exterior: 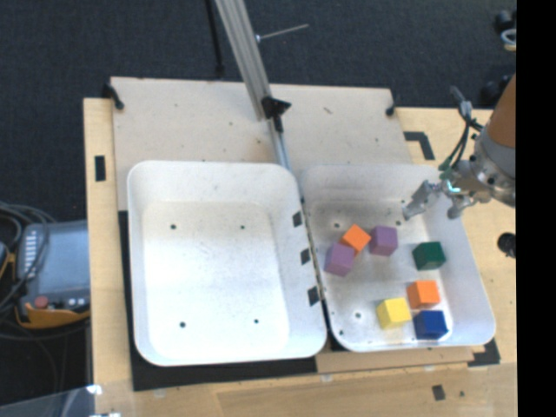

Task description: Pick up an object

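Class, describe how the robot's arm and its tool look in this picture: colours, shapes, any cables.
The arm enters from the right as a rounded body, orange above grey. Its tool is metallic grey, with slim pale fingers. Thin dark and greenish cables loop beside the wrist.

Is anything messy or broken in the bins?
Nothing looks broken or spilled. The small blocks all sit inside the right white bin: an orange cube touches two purple cubes, and the gripper hovers over the bin's far side.

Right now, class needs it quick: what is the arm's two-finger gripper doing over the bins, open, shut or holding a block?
Gripper: open, holding nothing, above the right white bin, apart from the blocks.
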Robot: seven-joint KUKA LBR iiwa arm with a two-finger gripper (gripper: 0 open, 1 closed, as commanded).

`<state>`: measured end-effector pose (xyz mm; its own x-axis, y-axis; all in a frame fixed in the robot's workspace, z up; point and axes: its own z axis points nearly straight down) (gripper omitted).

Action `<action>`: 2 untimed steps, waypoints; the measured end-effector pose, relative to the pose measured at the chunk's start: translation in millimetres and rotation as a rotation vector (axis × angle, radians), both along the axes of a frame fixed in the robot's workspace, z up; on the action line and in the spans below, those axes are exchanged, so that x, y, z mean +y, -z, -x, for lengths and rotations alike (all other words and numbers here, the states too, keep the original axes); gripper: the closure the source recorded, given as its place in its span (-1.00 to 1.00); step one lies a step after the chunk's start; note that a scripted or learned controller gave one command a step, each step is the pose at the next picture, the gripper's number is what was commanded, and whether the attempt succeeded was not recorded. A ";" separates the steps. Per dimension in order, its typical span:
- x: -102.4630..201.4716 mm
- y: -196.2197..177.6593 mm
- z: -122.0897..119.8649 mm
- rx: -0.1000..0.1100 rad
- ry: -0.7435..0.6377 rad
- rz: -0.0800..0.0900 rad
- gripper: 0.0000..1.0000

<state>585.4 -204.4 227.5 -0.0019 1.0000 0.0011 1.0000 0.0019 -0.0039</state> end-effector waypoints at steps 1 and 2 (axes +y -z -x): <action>-0.1 -2.9 -0.9 -0.004 -0.002 0.002 -1.00; -2.0 60.2 -0.3 0.000 0.002 0.002 -1.00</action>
<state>585.6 -206.4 167.2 -0.0001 1.0000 -0.0012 1.0000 0.0001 -0.0044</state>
